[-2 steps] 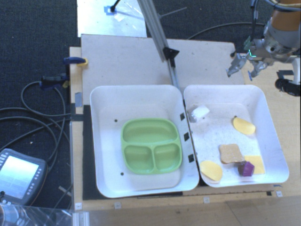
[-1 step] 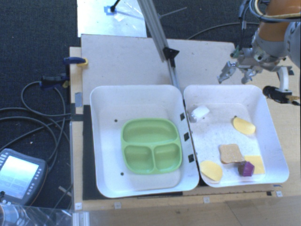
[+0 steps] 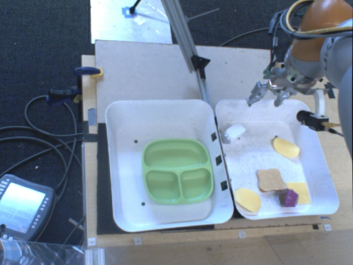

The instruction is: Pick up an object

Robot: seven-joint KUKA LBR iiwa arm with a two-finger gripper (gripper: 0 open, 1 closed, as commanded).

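My claw (image 3: 268, 94) hangs spread and holding nothing above the right bin's (image 3: 325, 164) far rim. Below lie a white lump (image 3: 234, 131), yellow pieces (image 3: 285, 147), a toast slice (image 3: 270, 179) and a purple block (image 3: 288, 197). A green tray (image 3: 177, 170) sits in the left bin (image 3: 124, 148).

A glossy green plastic tray (image 3: 177, 171) lies in a matt white plastic bin (image 3: 124, 148) on a rough board bench (image 3: 143, 70)

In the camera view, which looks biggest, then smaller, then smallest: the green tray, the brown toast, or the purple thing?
Largest to smallest, as they look:
1. Green three-compartment plastic tray
2. Brown square toast slice
3. Small purple block
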